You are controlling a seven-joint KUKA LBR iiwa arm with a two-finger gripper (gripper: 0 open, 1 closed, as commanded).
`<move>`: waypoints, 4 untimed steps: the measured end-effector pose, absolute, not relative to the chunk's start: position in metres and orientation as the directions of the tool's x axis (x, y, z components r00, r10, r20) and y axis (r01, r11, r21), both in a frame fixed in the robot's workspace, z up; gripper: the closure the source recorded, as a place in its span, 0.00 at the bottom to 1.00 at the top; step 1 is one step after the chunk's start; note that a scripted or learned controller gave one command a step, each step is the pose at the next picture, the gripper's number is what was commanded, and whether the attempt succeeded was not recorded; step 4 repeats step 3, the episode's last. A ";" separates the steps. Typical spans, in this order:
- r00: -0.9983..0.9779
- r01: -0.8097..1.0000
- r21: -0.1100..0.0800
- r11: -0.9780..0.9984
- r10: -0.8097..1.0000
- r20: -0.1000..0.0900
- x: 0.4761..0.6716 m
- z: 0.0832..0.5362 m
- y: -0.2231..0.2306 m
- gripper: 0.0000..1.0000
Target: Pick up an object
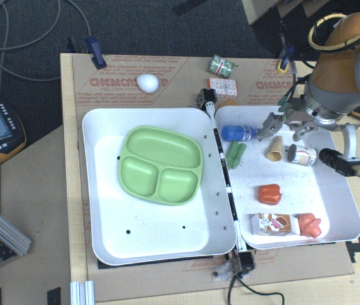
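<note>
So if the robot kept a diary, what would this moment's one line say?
task: pick up an object | gripper: open, nothing held, over right bin | nearest: cone, small jar | left bin: green plate

A white egg (147, 82) and small green can (221, 65) lie on the cardboard bench (167, 68).

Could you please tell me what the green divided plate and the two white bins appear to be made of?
The green divided plate looks like moulded plastic with a matte finish: uniform pale green, soft rounded compartment edges, little glare. The left bin and right bin seem to be thin white plastic with a slight sheen, judging by their smooth rounded rims, though coated metal cannot be ruled out.
</note>
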State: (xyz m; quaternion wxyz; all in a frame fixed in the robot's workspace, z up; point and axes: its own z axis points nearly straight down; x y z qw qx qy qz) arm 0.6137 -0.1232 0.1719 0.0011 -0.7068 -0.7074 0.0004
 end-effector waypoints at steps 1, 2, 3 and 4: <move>0.001 1.000 -0.001 -0.001 1.000 0.000 0.564 0.084 -0.118 0.00; 0.001 1.000 -0.003 -0.001 1.000 0.001 0.510 0.084 -0.101 0.00; 0.002 1.000 0.001 -0.002 1.000 0.001 0.511 0.094 -0.101 1.00; 0.002 1.000 0.001 -0.002 1.000 0.001 0.511 0.094 -0.101 1.00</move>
